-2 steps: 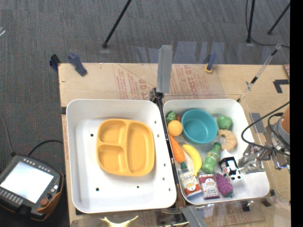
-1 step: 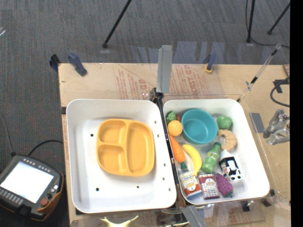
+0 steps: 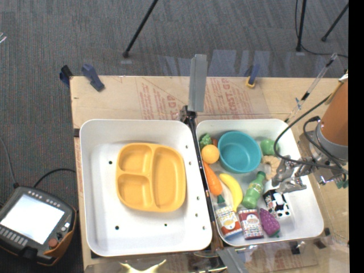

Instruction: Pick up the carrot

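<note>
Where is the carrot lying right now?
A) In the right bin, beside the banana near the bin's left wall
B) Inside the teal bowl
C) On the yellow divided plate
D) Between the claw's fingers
A: the carrot lies in the right bin along its left wall, next to the banana, below the teal bowl.

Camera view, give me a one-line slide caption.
Claw hovers in the right bin, apart from the carrot lying beside the banana; yellow tray fills the left bin.
</note>
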### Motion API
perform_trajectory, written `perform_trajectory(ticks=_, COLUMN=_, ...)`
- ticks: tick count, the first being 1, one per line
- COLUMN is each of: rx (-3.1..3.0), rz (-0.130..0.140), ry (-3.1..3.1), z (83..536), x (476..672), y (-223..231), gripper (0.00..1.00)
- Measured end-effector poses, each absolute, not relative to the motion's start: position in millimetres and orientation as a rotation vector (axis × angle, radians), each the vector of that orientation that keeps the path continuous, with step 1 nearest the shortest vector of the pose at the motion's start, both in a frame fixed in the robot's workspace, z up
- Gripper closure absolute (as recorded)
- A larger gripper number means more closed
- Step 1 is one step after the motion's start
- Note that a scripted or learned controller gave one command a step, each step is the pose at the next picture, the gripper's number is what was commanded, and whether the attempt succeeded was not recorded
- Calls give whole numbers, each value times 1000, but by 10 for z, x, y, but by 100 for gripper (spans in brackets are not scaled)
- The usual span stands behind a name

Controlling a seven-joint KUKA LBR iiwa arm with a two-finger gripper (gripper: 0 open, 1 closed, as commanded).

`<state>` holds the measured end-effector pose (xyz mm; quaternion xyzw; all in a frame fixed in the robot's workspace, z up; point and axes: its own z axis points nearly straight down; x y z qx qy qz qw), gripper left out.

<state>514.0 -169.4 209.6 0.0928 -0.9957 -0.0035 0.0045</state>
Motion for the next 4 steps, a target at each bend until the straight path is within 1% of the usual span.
perform_trajectory(ticks=1, rx=58, rz=-3, ry=-3143, z=873, x=5831, y=-2106, gripper=100)
perform_trajectory(ticks=2, rx=-300, rz=-1, ry=-3134, z=1540, x=6401, y=-2114, gripper=100)
perform_trajectory(ticks=3, rx=-275, rz=-1, ry=-3131, z=1556, x=5699, y=-2117, gripper=100)
perform_trajectory(ticks=4, rx=-363, rz=-3, ry=-3118, z=1245, x=5036, y=-2111, gripper=100)
